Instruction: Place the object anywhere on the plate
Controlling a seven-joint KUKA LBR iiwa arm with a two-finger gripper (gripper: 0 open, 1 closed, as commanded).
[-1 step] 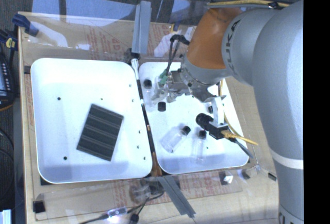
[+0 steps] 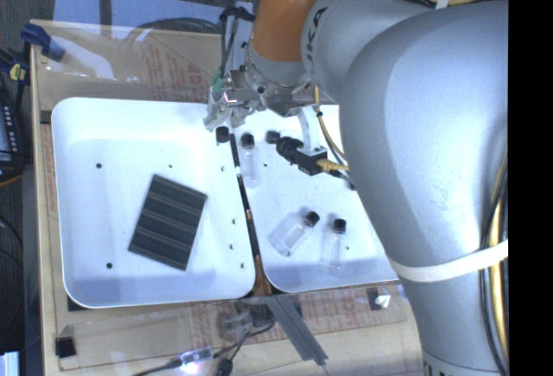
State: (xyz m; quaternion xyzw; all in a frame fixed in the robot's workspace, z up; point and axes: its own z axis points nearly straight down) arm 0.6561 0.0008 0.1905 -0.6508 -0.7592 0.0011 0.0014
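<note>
Grey arm's hand (image 2: 226,113) | over bins' divider, above vial (image 2: 249,155) | finger opening: cannot tell

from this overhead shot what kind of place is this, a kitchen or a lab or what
Most likely a robotics lab test bench, not a kitchen. A big grey industrial arm reaches over two shallow white bins, the right one holding small clear vials, the left a dark ridged plate. Loose cables trail along the bench edge.

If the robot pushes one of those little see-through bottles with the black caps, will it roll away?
Probably. The bottle lies on its side in the right bin and looks round, so a nudge may roll it. It seems clear and small, likely light, and its smooth wall might be slippery.
</note>
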